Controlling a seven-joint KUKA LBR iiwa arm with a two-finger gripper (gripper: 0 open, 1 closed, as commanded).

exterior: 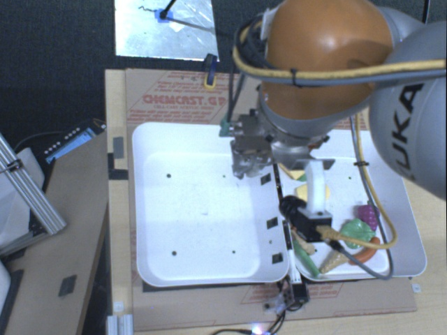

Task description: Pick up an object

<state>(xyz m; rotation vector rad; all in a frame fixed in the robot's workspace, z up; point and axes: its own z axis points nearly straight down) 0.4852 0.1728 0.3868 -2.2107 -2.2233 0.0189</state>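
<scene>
Nearest, in the right bin's (pixel 412 257) near corner, lies a cluster of small toy-like objects: a green lumpy piece (pixel 355 230), an orange curved strip (pixel 363 252), a purple knobbly piece (pixel 367 215), and a pale yellow flat piece (pixel 302 190) farther back. The left bin (pixel 195 208) is smooth white plastic. Farther, the metal gripper (pixel 246 160) hangs over the left bin's right side; whether its fingers are parted, I cannot tell.

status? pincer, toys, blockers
Pincer over the left bin's right edge, nothing seen in it. Toys piled in the right bin's near corner. Arm hides much of that bin.
</scene>
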